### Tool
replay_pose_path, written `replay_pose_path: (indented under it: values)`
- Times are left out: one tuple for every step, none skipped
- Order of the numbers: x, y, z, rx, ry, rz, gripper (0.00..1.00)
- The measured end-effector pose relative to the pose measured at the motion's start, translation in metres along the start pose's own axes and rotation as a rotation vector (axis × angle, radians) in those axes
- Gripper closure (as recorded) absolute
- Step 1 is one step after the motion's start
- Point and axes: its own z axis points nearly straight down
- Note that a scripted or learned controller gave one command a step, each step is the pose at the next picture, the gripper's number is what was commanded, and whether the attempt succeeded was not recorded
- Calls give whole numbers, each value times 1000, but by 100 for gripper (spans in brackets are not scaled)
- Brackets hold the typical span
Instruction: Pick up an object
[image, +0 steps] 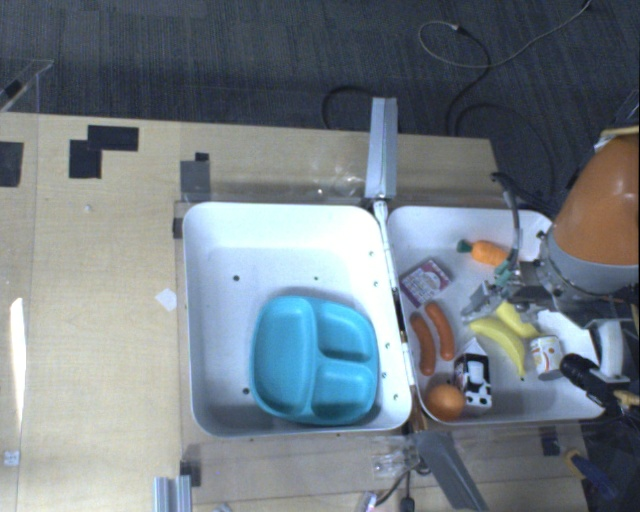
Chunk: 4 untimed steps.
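You see a grey arm (585, 268) with a rounded orange band (603, 200) and a dark metal gripper (497, 285)

Open floor around the blue tray (316, 360) in the left bin (215, 240) — right bin (430, 225) crowded.

No readable text anywhere in frame. The small purple-and-white flat packet (427, 279), upper middle of the right white bin (430, 225), has a printed face, but the print is too small and blurred to read. The small white cylindrical can with a red-orange label (545, 354), lower right of that bin, shows a label band with no legible letters. The small black-and-white cow-patterned carton (475, 379), at the bin's lower edge, bears only patches, no words to make out. No numbers, brands or signs legible on the light wooden bench top (90, 300).
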Motion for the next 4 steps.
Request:
replay_pose_path:
  values:
    - [-53, 11, 107, -1, 0, -15, 0]
    - [-53, 13, 96, -5, 0, -17, 100]
    - [-46, 28, 115, -31, -13, -279, 100]
    - [17, 46, -16, -4, -1, -256, 100]
